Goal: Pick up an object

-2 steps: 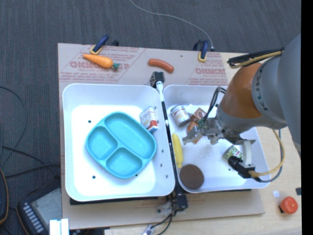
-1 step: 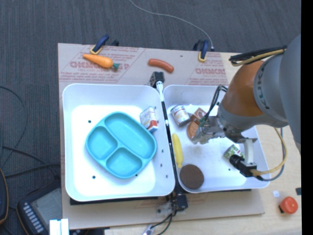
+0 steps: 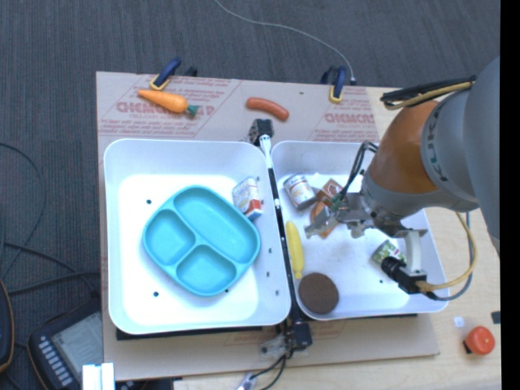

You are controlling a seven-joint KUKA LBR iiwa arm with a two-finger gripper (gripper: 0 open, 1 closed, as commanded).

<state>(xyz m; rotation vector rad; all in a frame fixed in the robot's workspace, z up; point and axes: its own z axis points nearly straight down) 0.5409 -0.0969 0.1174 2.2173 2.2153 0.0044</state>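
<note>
A: Right bin (image 3: 422, 299), contents?
B: Small tin can (image 3: 297, 189) near the far left corner of that bin. Brown-and-orange packet (image 3: 325, 200) just right of the can. Yellow banana (image 3: 294, 249) along the bin's left wall. Brown round disc (image 3: 318, 292) at its near left corner, just below the banana. Small green-and-white item (image 3: 387, 255) toward the bin's right side, partly hidden by the arm.

A: Claw (image 3: 329, 220)?
B: Low over the right bin, beside the packet, reaching in from the bin's right side. Fingers apart or together: cannot tell, blurred against the packet. Grip on anything: not visible.

A: Left of the right bin?
B: Left bin (image 3: 122, 218), touching it wall to wall. Blue divided plate (image 3: 201, 240) inside, near the middle. Small carton (image 3: 249, 197) at the plate's far right edge, close to the shared wall.

A: Beyond the right bin, on the tabletop (image 3: 219, 112)?
B: Sausage (image 3: 266, 108) past its far left corner. Carrot (image 3: 165, 101) further left again, beyond the left bin.
</note>
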